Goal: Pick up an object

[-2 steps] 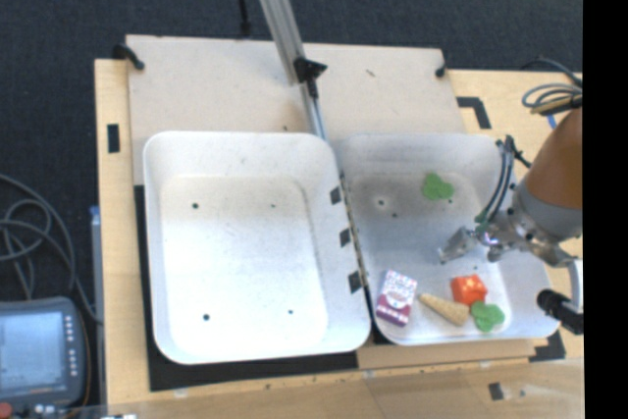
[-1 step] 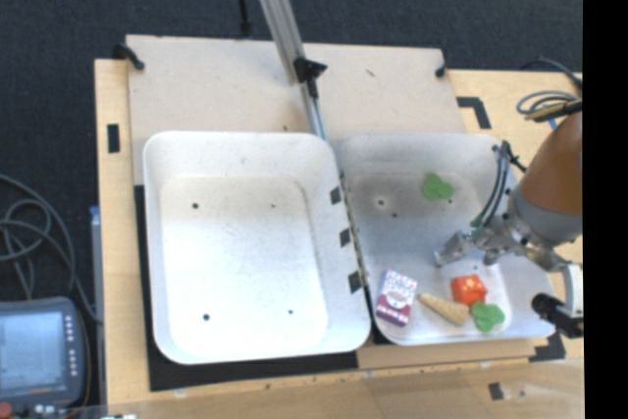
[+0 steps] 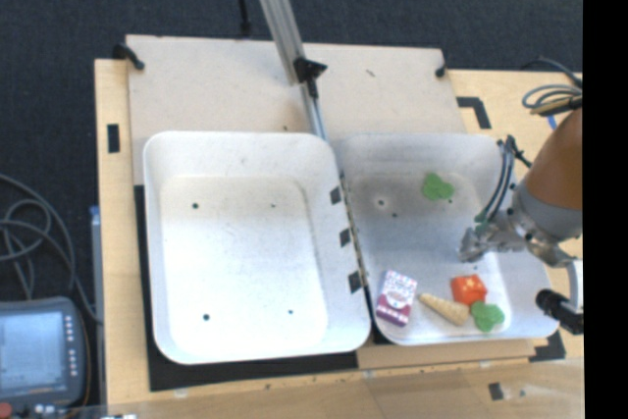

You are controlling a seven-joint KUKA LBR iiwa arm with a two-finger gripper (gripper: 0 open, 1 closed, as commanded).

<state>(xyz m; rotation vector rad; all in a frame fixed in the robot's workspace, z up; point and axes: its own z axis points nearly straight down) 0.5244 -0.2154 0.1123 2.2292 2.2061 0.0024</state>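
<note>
The things I could pick up all lie in the right bin. A green piece sits alone toward the far side of it, well apart from the rest. Along the near edge are four more: a small purple and white box close to the bin's left wall, a pale cone just beside it, an orange-red block right of the cone, and a second green lump touching or nearly touching the block's near side. My gripper hangs over the right part of this bin, between the far green piece and the near cluster, just beyond the orange-red block. From this slant I cannot tell how far it is open, and nothing shows in its grasp; whether it touches the bin floor I cannot tell either. My wrist, with its orange band, comes in from the right above the bin's right rim, with cables looping beside it. The left bin sits tight against the right one, its rim overlapping at the seam where small dark clips show. Both bins rest on the table, a pale board on a wooden frame. A metal rail slants down from the top to the far end of the seam. A grey screen unit and dark cables lie on the carpet at lower left.
</note>
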